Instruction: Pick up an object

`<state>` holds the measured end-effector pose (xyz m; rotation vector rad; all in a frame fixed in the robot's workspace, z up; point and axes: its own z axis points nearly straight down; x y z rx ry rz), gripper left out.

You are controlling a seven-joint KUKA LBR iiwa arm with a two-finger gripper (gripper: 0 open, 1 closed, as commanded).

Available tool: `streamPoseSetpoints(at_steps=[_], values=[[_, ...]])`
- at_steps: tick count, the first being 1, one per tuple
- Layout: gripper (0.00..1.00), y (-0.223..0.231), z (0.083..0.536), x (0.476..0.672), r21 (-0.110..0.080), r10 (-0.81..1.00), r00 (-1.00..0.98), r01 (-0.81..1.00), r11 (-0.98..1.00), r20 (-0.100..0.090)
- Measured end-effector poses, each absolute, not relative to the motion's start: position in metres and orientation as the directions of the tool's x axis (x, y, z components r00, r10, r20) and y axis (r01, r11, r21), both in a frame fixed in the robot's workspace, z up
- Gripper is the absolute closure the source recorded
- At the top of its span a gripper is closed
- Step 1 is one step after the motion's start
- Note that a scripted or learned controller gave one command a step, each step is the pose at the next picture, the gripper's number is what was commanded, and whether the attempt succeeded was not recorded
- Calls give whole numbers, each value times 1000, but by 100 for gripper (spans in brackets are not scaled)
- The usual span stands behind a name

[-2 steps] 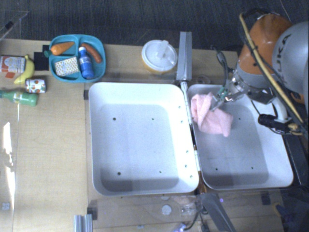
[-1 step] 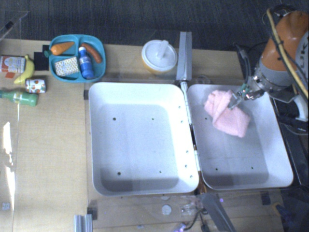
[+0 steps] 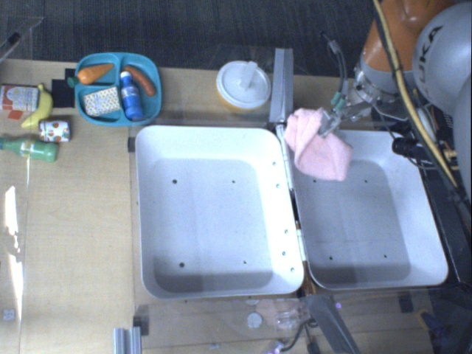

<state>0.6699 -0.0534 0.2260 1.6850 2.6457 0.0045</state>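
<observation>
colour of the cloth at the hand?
Pale pink cloth, plain, seen in the camera view.

Grey arm (image 3: 446,57), orange band (image 3: 398,21), yellow and black cables, metal gripper (image 3: 330,124)

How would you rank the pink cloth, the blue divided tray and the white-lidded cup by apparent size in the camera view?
1. Blue divided tray, largest.
2. Pink cloth, slightly smaller; it hangs bunched from the gripper, so these two are close.
3. White-lidded cup, clearly smallest.
</observation>
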Motion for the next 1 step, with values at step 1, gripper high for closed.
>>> streamPoseSetpoints(at_steps=[1], values=[[100, -36, 185, 669, 2, 880, -475, 880, 475, -3]])
